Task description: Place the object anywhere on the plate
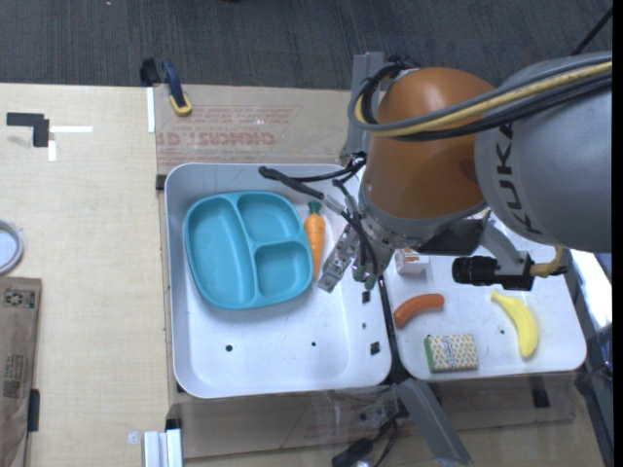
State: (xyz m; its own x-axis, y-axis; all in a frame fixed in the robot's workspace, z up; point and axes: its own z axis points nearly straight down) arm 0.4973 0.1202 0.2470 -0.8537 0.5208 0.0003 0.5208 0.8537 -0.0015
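my gripper [343, 261]: over left bin [263, 368], near its right wall; grip state: cannot tell | toy carrot [314, 232]: just off the blue divided plate [248, 249]'s right rim, long axis running far wall to near wall | carrot lies just plate-side of my gripper

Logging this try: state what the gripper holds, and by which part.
Cannot tell. The gripper hangs beside the carrot, right of the plate, with nothing visibly between its fingers.

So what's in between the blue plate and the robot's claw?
The toy carrot lies between the blue plate and the gripper, beside the plate's right rim, seen in the camera view.
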